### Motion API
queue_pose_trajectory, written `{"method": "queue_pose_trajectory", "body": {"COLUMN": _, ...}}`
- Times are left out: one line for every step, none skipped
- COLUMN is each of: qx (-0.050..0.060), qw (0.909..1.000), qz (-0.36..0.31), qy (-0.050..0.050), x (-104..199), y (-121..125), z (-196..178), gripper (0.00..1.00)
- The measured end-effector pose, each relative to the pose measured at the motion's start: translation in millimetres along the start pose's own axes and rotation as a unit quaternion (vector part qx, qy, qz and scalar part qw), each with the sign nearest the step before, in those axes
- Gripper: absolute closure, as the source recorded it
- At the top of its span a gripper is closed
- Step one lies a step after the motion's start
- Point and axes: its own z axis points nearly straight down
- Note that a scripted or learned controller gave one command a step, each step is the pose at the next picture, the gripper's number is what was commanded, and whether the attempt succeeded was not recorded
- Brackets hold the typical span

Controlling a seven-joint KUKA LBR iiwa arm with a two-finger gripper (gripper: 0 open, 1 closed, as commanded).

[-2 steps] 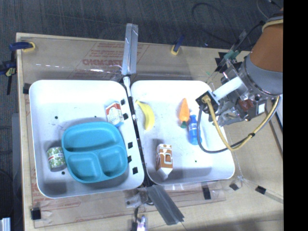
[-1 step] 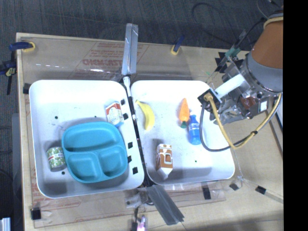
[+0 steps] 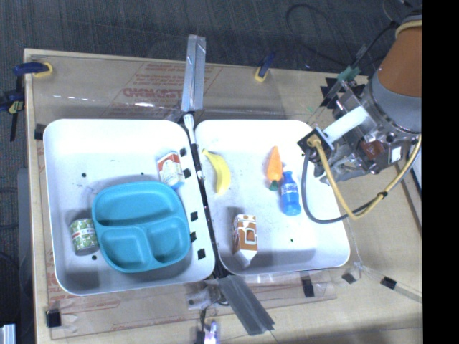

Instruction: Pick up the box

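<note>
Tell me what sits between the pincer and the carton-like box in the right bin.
In the camera view, the blue bottle and orange carrot lie between the pincer and the box.

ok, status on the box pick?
Gripper over right bin's right edge, holding nothing. Box standing untouched, front of that bin. Bottle, carrot between.

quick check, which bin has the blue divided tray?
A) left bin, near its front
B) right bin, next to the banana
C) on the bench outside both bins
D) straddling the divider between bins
A: the blue divided tray lies flat in the left bin, toward its front, with the can at its left and a small carton behind it; the banana is in the right bin.
</note>
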Motion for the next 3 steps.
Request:
{"method": "queue_pose_trajectory", "body": {"qx": -0.004, "qw": 0.9986, "qz": 0.053, "qy": 0.007, "x": -2.0, "y": -0.3, "z": 50.0, "gripper": 1.0}}
{"method": "queue_pose_trajectory", "body": {"qx": -0.003, "qw": 0.9988, "qz": 0.049, "qy": 0.005, "x": -1.4, "y": -1.0, "z": 40.4, "gripper": 1.0}}
{"method": "queue_pose_trajectory", "body": {"qx": -0.002, "qw": 0.999, "qz": 0.045, "qy": 0.004, "x": -0.8, "y": -1.6, "z": 31.0, "gripper": 1.0}}
